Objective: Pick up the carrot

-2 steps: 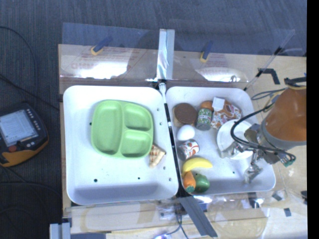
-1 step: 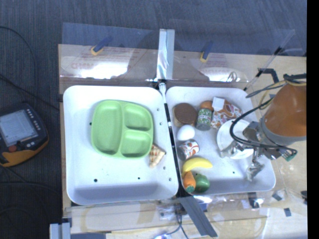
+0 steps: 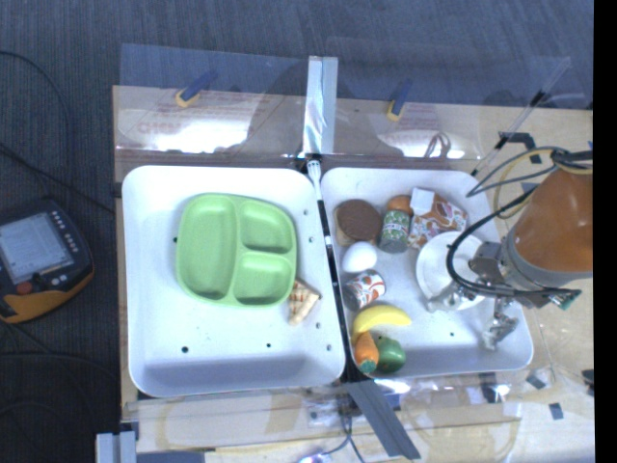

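Here, the carrot (image 3: 366, 351) lies in the right bin's (image 3: 429, 362) near left corner, tight against the dividing wall, touching a green vegetable (image 3: 389, 354) and just below a banana (image 3: 380, 317). The gripper (image 3: 472, 312) hangs over the bin's right half beside a white plate (image 3: 436, 261); its metal fingers (image 3: 500, 327) stand apart, holding nothing. Bare floor lies between banana and gripper. The left bin (image 3: 154, 345) holds a green tray (image 3: 235, 249) with open room around it. Labels on the small can (image 3: 394, 228) cannot be read.
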`<move>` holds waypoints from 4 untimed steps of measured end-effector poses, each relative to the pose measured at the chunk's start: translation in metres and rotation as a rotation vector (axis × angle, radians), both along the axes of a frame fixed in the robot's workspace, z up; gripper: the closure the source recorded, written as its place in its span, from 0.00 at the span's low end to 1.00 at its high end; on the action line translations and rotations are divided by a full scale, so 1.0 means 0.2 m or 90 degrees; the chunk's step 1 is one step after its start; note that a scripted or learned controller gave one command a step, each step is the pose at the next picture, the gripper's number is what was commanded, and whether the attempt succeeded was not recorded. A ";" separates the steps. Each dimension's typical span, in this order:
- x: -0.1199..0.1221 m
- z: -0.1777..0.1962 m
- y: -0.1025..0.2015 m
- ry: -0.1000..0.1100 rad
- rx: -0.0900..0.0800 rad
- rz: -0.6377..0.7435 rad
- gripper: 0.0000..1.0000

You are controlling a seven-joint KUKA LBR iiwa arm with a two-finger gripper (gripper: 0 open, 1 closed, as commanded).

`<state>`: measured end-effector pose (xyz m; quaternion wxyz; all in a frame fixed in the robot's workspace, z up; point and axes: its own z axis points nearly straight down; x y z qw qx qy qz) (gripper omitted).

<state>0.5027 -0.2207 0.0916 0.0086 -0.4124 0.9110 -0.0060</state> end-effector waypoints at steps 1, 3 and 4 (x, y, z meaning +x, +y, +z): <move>0.02 0.65 -0.01 0.005 0.000 0.070 0.00; -0.05 0.00 0.02 0.008 0.005 0.062 0.00; -0.04 0.05 0.02 0.003 0.002 0.062 1.00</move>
